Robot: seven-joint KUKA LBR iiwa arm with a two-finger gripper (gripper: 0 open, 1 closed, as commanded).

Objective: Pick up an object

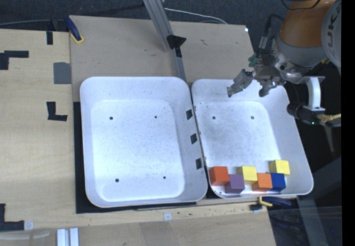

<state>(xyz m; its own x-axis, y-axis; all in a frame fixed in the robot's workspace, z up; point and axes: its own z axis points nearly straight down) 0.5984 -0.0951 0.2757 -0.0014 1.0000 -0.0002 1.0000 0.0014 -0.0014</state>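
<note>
Hand (pixel 247 88) over right bin's (pixel 294 134) far rim (fingers spread, nothing between).

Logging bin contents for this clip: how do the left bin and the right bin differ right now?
The right bin holds a cluster of coloured blocks along its near edge; the left bin shows just its speckled floor. The claw hangs over the right bin's far edge, away from the left bin. The blocks sit far from the claw. Both bins are shallow, white and rounded.

Metal pole (pixel 156 8) slanting over bench; blue-yellow clamp (pixel 75 30) at far-left corner.
</note>
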